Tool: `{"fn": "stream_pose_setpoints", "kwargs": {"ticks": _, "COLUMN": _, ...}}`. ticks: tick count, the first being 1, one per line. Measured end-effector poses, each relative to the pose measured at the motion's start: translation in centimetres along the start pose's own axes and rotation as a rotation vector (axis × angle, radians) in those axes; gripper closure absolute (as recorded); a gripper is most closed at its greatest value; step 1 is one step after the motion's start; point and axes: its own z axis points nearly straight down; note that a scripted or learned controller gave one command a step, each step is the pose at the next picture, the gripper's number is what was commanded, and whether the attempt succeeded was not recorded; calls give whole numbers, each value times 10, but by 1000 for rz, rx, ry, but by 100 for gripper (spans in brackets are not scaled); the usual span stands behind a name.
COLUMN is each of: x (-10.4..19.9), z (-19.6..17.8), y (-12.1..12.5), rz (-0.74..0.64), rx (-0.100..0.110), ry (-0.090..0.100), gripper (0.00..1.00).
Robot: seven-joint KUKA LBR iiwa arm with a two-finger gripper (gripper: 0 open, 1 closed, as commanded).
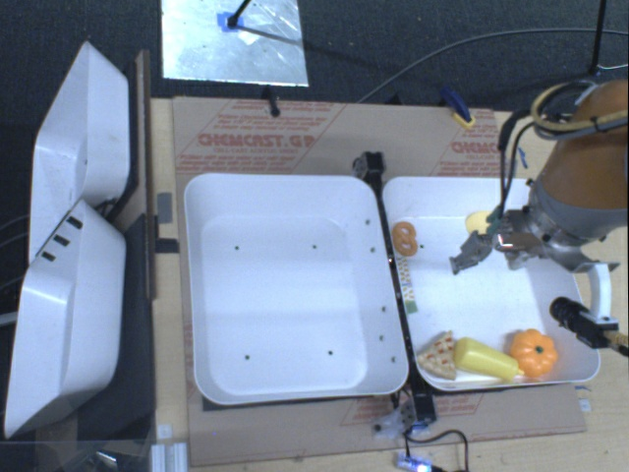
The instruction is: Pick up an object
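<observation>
Seen from above, the KUKA arm (580,180) leans in over the right-hand bin (437,195), its tool (472,254) hanging low above the bin's bare middle. Whether the tool is open or closed cannot be told from this slanted view, and nothing can be made out held in it.

The candidates for picking lie scattered around that bin. An orange pretzel-shaped ring (404,236) rests near the bin's inner wall, beside the divider it shares with the left-hand bin (285,190). A pale yellow piece (479,221) sits toward the bin's far side, just beside the tool and partly hidden by the wrist. Along the bin's near edge three toys crowd together — a pizza slice (439,354), a yellow pepper-like piece (485,359) touching it, and a small orange pumpkin (533,353) next to that.

The tool's position suggests an approach toward the pale yellow piece or the ring, the two closest to it, though which one is the target is a judgement only. Both bins rest on a cardboard sheet (256,138) laid over the counter, likely to protect its surface.
</observation>
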Motion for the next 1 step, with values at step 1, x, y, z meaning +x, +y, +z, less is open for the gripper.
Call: {"fn": "stream_pose_setpoints", "kwargs": {"ticks": 1, "x": -47, "z": -31, "y": -9, "rz": 4, "rx": -2, "ry": -2, "gripper": 0}}
